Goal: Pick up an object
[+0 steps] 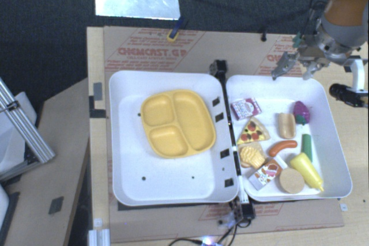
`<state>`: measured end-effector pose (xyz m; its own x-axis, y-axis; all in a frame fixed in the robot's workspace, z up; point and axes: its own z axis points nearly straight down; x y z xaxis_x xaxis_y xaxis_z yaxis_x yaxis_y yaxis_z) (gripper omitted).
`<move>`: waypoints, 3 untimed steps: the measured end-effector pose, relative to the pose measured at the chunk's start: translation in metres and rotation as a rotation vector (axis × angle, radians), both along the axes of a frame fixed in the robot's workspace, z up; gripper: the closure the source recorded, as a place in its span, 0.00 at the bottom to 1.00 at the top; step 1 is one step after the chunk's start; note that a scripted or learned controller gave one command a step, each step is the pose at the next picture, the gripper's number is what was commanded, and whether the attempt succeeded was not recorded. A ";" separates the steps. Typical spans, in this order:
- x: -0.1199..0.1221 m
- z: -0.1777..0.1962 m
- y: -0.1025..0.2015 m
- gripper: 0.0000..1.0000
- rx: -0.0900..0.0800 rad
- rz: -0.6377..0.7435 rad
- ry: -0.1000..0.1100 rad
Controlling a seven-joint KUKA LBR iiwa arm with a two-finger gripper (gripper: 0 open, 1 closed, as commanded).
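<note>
Toys crowd the right bin (331,124): a yellow bottle (307,170), round bun (292,181), pizza slice (253,132), sausage (282,147) and purple grapes (301,112), all lying loose. A yellow tray (177,123) fills the left bin (124,147). The gripper (295,68) hangs open over the right bin's far rim, grasping nothing.

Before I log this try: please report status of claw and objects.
Claw open, above right bin's far rim, holding nothing. Toy foods lie untouched in that bin. Nothing in the way.
</note>
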<state>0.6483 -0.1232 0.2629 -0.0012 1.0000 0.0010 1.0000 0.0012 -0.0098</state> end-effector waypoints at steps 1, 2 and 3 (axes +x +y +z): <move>0.002 0.008 0.000 0.00 -0.002 0.002 -0.012; -0.002 -0.054 -0.003 0.00 -0.001 0.000 -0.007; -0.003 -0.116 0.002 0.00 0.000 0.000 -0.008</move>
<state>0.6451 -0.1216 0.1465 -0.0013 1.0000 0.0006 1.0000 0.0013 -0.0023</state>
